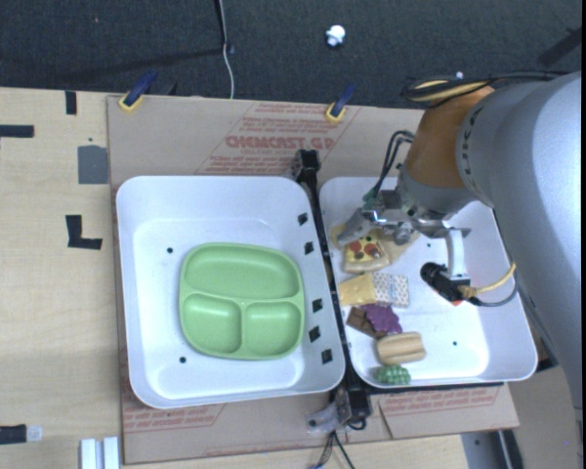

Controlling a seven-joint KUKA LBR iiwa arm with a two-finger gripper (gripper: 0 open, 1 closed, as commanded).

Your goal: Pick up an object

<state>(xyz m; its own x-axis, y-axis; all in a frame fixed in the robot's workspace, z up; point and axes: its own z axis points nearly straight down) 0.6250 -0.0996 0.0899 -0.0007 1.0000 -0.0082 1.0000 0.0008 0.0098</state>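
The right bin [469, 345] holds several toy foods along its left side: a pizza slice [364, 253], a yellow wedge with a patterned piece [373, 288], purple grapes [379, 318], a tan bread roll [400, 346] and a small green item [392, 374]. My gripper [376, 227] hangs over the bin's upper left part, right at the top edge of the pizza slice. Its fingers look spread, with nothing seen between them. The grey arm with its orange band [449, 140] reaches in from the right and hides the bin's far right corner.
The left bin [142, 213] holds a green divided plate [242, 299]. A black divider [317, 252] runs between the bins. A black fitting with a yellow cable [447, 281] hangs off the arm over the right bin's middle. Bare bin floor lies at the lower right.
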